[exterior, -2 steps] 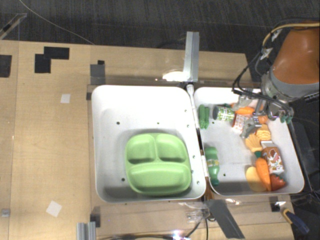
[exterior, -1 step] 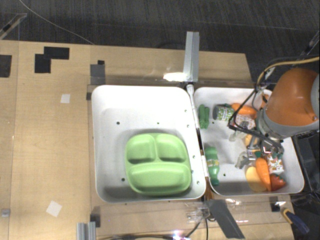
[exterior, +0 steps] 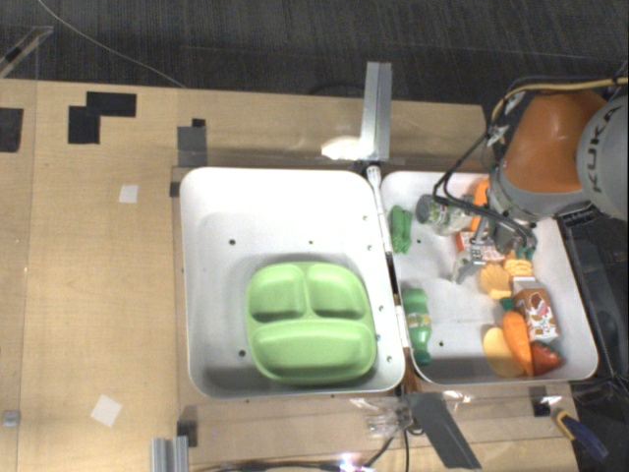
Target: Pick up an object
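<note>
hovering low in the right bin (exterior: 580,362) — gripper (exterior: 472,259); toys crowd its right edge

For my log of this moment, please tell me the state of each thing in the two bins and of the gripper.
Green three-compartment plastic plate: flat, upright, in the left white bin.
Green bottle-shaped toy: lying by the right white bin's left wall.
Orange carrot toy: lying down.
Small carton: lying beside the carrot.
Gripper: low over the right bin, grasp unclear.
</note>
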`<act>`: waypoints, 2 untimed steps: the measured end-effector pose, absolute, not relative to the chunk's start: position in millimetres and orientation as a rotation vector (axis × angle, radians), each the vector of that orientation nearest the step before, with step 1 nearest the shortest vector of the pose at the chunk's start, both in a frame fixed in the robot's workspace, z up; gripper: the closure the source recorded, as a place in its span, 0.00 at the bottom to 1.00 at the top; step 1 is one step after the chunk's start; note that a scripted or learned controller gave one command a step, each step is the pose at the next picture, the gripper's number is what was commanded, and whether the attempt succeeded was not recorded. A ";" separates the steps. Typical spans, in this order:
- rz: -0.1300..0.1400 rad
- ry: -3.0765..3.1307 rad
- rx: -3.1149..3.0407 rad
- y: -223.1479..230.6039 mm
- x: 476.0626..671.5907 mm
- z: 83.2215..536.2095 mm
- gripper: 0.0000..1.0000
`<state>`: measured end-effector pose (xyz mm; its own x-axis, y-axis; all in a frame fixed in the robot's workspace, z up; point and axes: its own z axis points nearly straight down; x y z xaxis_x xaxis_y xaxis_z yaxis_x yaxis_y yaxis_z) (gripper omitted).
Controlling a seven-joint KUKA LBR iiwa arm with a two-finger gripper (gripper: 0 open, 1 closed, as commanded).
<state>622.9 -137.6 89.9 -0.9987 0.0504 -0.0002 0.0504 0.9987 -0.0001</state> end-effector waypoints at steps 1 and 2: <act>-0.003 3.127 0.020 -143.9 549.7 90.8 0.00; -0.006 3.121 0.037 -150.7 492.6 91.4 0.00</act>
<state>492.6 -150.7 91.4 -0.9995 0.0239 -0.0203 0.0239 0.9997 -0.0035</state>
